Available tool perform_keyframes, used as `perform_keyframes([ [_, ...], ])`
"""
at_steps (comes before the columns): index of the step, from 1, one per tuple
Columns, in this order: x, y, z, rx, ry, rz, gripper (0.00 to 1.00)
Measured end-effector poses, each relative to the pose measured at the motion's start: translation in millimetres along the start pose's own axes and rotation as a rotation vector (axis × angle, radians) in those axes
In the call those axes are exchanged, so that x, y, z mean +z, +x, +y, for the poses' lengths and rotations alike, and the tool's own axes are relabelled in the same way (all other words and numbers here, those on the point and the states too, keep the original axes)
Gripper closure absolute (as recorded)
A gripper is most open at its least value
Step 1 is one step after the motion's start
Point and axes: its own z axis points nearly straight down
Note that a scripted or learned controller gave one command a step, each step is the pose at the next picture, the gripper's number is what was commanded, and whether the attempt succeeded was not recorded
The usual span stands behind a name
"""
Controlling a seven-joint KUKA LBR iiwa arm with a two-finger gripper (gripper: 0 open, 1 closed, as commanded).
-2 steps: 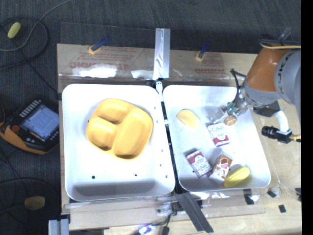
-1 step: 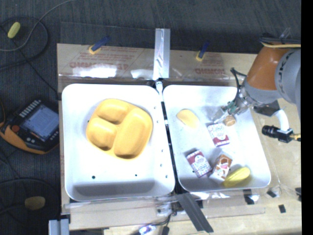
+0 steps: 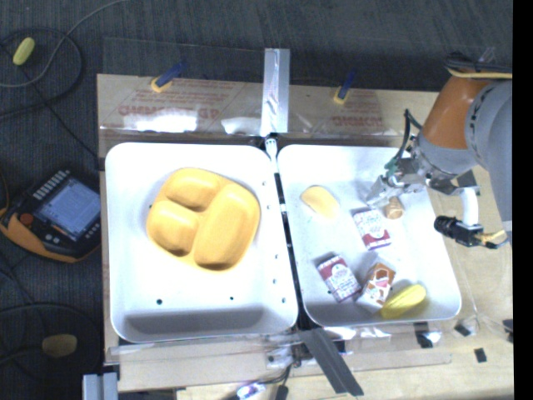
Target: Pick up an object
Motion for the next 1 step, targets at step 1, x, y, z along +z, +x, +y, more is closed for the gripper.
perform_keyframes([
  [1, -55.2, 19.5, 33.6, 0.045, 0.001, -0.006, 1.00],
])
